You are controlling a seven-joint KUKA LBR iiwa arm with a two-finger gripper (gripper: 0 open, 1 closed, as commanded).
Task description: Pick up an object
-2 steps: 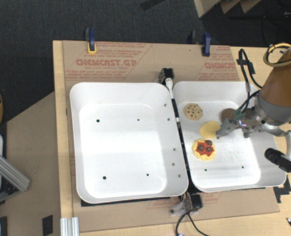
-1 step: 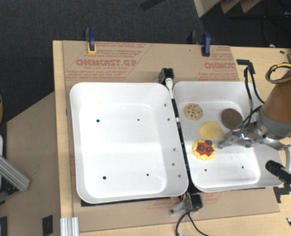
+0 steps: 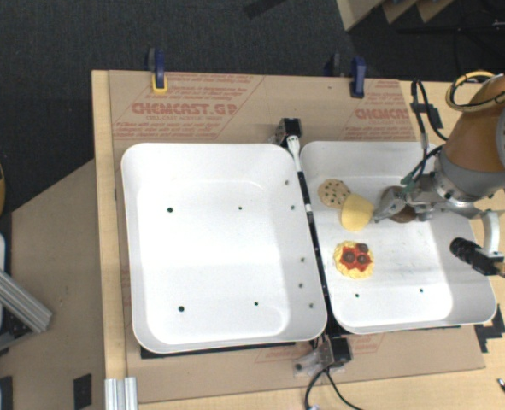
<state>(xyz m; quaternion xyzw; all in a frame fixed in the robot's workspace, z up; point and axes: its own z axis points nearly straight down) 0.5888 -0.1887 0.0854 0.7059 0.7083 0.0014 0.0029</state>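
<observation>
In the right bin [image 3: 423,301] lie three small things: a round chocolate-chip cookie [image 3: 333,193] near the back left, a pale yellow lump [image 3: 356,213] just in front of it, and a round tart with red and dark topping [image 3: 355,259] toward the middle. My gripper [image 3: 391,207] hangs low over the bin, immediately right of the yellow lump, with its fingers pointing left toward it. The fingers look close to the lump, but I cannot make out how they stand. The grey arm with its orange band [image 3: 478,139] comes in from the right.
The left bin [image 3: 149,254] sits beside the right one, with a black divider strip [image 3: 308,220] between them. Blue clamps [image 3: 157,67] hold the cardboard board at the back. Cables run along the right edge.
</observation>
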